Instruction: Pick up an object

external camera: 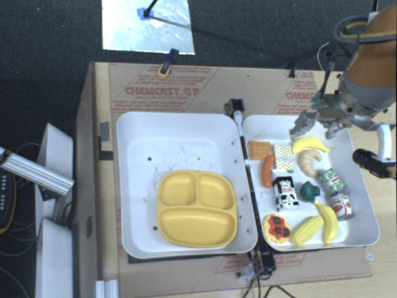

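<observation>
Where the right shallow white bin (366, 228) holds the toys, I see a curved yellow plastic banana (310, 144) near its upper middle, touching a pale croissant (308, 161). Below lie an orange sausage (267, 170), a cow-print carton (285, 192), two small cans (335, 193), a corn cob (307, 229) and another banana (328, 221). The left white bin (142, 141) holds a yellow divided plate (197, 208). The two-finger gripper (317, 125) hangs at upper right, fingers spread, grasping nothing.
</observation>
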You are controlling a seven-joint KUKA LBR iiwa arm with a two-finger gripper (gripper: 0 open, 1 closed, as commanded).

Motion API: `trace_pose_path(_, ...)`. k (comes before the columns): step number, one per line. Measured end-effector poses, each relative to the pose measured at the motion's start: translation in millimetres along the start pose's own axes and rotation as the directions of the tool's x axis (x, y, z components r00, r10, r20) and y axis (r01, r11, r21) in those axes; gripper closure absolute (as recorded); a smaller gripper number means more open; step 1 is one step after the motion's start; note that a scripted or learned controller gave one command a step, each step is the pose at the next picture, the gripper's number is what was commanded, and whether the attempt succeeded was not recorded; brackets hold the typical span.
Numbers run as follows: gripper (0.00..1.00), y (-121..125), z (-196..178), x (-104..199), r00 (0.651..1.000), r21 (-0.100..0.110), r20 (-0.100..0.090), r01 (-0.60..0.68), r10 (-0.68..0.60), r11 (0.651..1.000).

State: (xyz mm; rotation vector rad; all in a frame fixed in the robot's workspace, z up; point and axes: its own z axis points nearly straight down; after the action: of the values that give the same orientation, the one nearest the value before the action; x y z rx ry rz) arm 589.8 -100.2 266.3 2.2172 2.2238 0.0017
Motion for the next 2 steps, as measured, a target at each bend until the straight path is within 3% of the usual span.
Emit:
trace_pose_path(1,0.0,-45.1,122.1,-18.4,1.0,0.004,0.0,-0.003,0.003,1.0)
trace_pose_path(2,0.0,-34.2,182.3,10.9,1.0,0.002,-0.001,0.0,0.0,1.0)
